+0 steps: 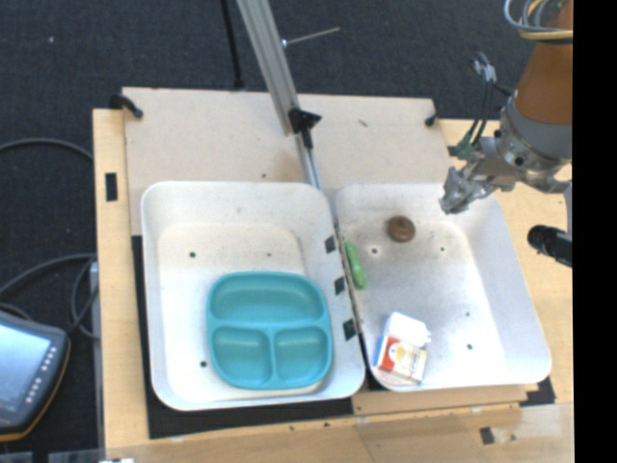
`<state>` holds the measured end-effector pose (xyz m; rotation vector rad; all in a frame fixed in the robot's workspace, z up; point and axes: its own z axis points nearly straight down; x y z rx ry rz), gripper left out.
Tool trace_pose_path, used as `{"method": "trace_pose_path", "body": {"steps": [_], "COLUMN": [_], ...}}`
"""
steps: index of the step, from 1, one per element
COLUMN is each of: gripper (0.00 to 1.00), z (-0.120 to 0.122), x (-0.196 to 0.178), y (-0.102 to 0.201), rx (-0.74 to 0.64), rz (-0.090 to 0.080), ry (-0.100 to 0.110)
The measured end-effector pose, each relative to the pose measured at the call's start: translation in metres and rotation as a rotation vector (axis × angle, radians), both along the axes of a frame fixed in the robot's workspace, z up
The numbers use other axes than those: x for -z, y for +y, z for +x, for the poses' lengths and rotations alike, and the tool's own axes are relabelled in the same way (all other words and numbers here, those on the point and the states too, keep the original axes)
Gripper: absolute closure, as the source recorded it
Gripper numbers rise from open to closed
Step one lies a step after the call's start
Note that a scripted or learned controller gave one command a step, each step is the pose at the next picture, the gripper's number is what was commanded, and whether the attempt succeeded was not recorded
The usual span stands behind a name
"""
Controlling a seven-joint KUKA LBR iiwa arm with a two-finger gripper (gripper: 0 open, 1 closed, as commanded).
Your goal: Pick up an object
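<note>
brown round object lies loose in the right bin, gripper above the far right corner

brown and small, the round object (401, 228) sits on the floor of the right bin (487, 287), toward that bin's far edge and about midway between its side walls. nothing touches it. the gripper (455, 201) hangs near the bin's far right corner, to the right of the round object and apart from it; whether its fingers are spread or closed cannot be told from this angle, and nothing shows between them.

further out in the same bin, a green stick-like item (356, 264) lies along the left wall, close to the seam between the two bins. a white packet with red and orange print (402, 351) rests near the bin's near edge, toward its left corner, well apart from the round object.

the left bin (183, 220) holds a teal divided plate (271, 329) in its near right part, close to the shared wall. both bins stand side by side on the bench (212, 133). the grey arm (536, 114) with its orange band comes in over the bench's right edge.
</note>
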<state>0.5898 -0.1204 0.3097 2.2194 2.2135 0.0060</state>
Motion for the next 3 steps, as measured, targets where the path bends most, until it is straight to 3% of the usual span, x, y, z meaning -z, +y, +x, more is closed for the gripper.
{"method": "trace_pose_path", "body": {"steps": [3], "gripper": [1.00], "z": [0.002], "x": [-0.032], "y": [-0.003], "rx": [-0.009], "rz": [-0.004], "ry": [-0.007]}}
